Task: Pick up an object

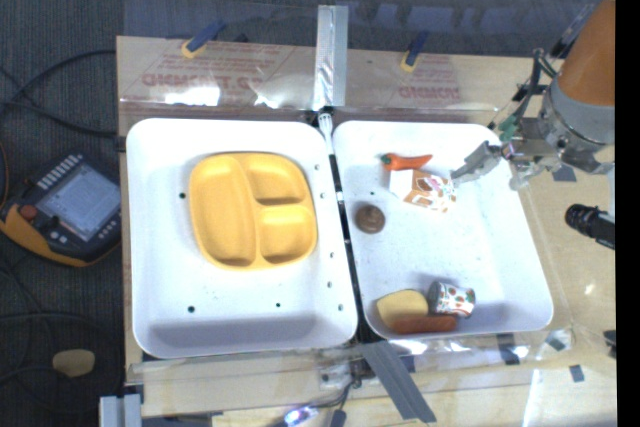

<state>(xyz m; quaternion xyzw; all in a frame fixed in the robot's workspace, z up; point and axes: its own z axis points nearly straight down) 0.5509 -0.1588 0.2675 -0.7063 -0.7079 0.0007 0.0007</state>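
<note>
The gripper (478, 165) hangs over the far right part of the right bin (520, 245), its grey fingers slanting leftward toward a white carton (424, 190); whether they are spread or pressed together cannot be told from this angle, and nothing shows between them. The carton, printed with orange, lies just left of the tips, with a small carrot (405, 160) touching its far edge. A brown ball (370, 218) sits near the bin's left wall. At the near side, well apart from the gripper, a printed can (452, 297) lies on its side against a potato (398, 305), with a red sausage (430, 323) along the near wall. The left bin (160, 315) carries a yellow tray (250, 210).

The carton looks the closest target, and the pick appears not yet made. To do it well, the arm would likely need to come squarely over the carton, straddle its narrower span and descend fully before closing. The carrot pressing on the carton could foul one finger or be dragged along. The carton's light, flat body may slide on the smooth bin floor if caught off centre. The ball, standing alone, would probably roll away from an off-centre pinch.
</note>
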